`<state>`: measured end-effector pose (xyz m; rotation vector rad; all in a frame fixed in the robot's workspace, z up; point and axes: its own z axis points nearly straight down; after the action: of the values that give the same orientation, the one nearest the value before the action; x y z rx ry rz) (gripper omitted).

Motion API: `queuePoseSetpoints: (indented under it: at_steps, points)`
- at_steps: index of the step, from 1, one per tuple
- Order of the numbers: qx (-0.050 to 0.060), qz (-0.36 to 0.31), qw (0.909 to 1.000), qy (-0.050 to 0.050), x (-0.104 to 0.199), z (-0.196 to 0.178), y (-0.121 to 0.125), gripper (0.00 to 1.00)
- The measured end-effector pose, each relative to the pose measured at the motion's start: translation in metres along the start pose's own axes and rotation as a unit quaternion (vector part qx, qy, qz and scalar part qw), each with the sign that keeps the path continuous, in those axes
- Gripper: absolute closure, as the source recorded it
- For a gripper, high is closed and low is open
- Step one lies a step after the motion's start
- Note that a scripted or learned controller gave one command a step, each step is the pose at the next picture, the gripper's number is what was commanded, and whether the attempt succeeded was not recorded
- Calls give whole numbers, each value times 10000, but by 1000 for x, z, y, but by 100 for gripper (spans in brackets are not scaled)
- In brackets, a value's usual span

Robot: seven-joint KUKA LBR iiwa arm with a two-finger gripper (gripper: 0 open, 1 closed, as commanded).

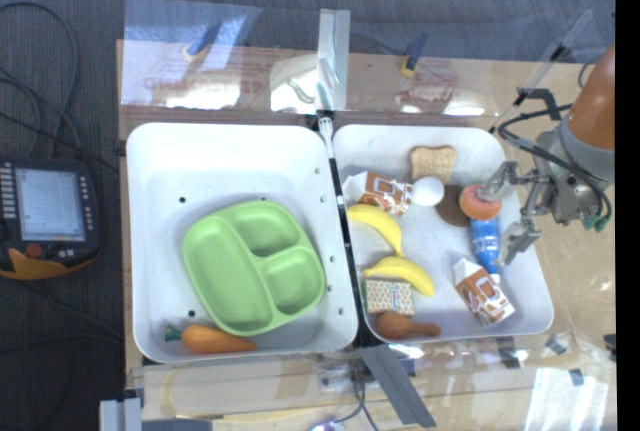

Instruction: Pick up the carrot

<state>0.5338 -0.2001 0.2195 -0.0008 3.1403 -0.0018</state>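
The carrot [212, 340], orange with a small green top at its left end, lies in the front left corner of the left bin [160, 159], just in front of a green divided plate [255, 265]. My gripper [509, 213] hangs over the right side of the right bin [520, 319], far from the carrot. Its fingers [497, 183] are spread apart with nothing held between them. A blue bottle [484, 243] with an orange-red cap end lies just left of the gripper.
The right bin holds two bananas [380, 224], a bread slice [432, 160], a white egg [428, 191], small cartons [482, 295], a snack box [388, 298] and a brown sausage-like item [405, 326]. A teach pendant [45, 214] lies on the floor at left.
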Motion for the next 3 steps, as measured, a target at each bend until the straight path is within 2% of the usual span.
queuePoseSetpoints:
  at_steps: [1,2,3]
  points:
    - [28,-42,9999,-96,-37,110,-21,0]
    - [47,1027,9945,-213,-31,115,-6,0]
    - [26,2210,9750,-220,-65,115,14,0]
